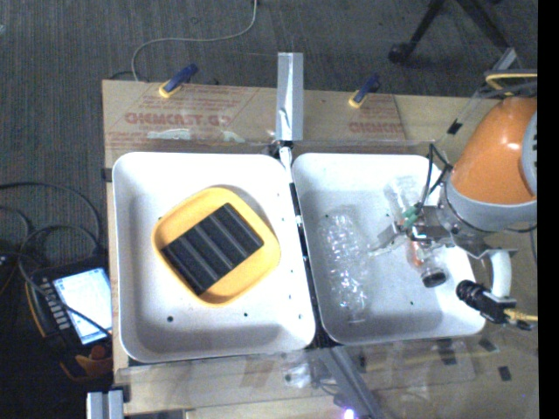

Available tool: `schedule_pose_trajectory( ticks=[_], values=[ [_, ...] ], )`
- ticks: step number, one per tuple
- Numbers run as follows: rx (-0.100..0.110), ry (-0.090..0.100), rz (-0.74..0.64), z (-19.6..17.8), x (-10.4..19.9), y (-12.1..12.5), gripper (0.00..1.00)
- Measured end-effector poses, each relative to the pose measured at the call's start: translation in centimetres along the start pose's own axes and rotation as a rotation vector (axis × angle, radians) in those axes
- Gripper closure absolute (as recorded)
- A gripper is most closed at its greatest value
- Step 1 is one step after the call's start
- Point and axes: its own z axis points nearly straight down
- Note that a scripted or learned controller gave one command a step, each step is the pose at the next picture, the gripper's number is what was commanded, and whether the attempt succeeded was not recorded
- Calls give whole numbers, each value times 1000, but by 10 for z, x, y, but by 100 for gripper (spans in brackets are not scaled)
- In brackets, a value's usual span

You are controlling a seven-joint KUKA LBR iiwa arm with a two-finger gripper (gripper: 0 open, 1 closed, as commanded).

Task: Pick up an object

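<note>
Yellow plastic frames the dish (217, 244) that lies in the middle of the left bin (131, 182), its dark ribbed inset turned at a slant to the bin's edges. In the right bin (367, 168) a crumpled clear plastic bottle (342, 253) lies near the left wall, running from the middle toward the front edge. A scrap of clear wrapping (403, 192) sits nearer the back right corner. The gripper (421, 244) hangs low over the right side of this bin, by the right wall, under the grey arm (493, 177) with its orange band. Its tip is a tangle of small parts and I cannot tell how it stands or whether it holds anything. Brown cardboard (201, 116) lies behind both bins, pinned by two blue-and-yellow clamps (177, 80).
</note>
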Motion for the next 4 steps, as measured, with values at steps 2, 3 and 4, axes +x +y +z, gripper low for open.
schedule_pose_trajectory(
  ticks=[2, 3, 4],
  values=[
    [-27, -2, -159, 52, -60, 50, 0],
    [-36, -5, -194, 54, -65, 55, 0],
    [-5, 0, -218, 79, -71, 48, 0]
  ],
)
